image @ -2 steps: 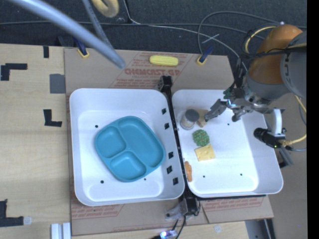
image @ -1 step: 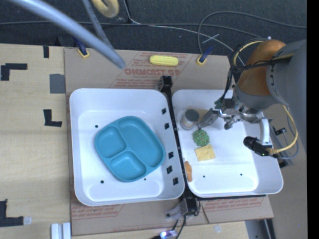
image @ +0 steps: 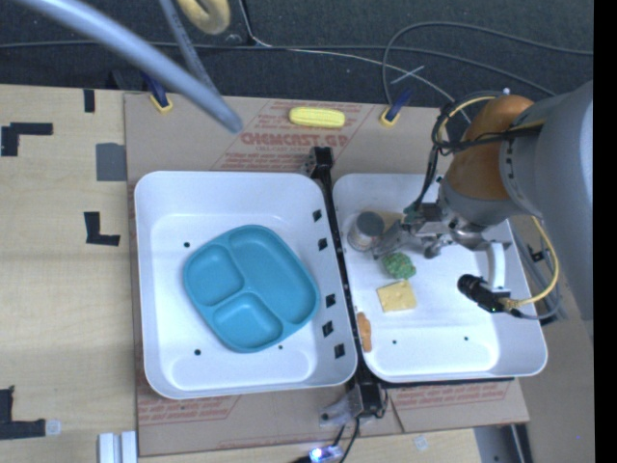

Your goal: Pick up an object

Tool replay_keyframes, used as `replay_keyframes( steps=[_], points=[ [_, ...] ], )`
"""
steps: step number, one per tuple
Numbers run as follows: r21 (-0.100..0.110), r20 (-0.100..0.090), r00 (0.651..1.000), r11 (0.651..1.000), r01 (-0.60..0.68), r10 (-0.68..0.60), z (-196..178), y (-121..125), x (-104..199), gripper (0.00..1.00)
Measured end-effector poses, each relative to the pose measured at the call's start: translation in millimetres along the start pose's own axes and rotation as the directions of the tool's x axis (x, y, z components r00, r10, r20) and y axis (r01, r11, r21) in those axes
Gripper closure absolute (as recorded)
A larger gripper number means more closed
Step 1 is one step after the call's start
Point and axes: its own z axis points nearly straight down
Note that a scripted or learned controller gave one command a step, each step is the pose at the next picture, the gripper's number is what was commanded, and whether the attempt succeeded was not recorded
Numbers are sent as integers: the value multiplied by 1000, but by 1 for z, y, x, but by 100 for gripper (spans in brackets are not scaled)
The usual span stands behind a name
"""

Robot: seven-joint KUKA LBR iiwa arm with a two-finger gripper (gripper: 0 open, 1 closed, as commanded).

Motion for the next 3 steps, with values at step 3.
replay_keyframes(
  steps=[3],
  points=[
    [-1,1,1000,1000,1,-1,-98,9,0,100]
  ],
)
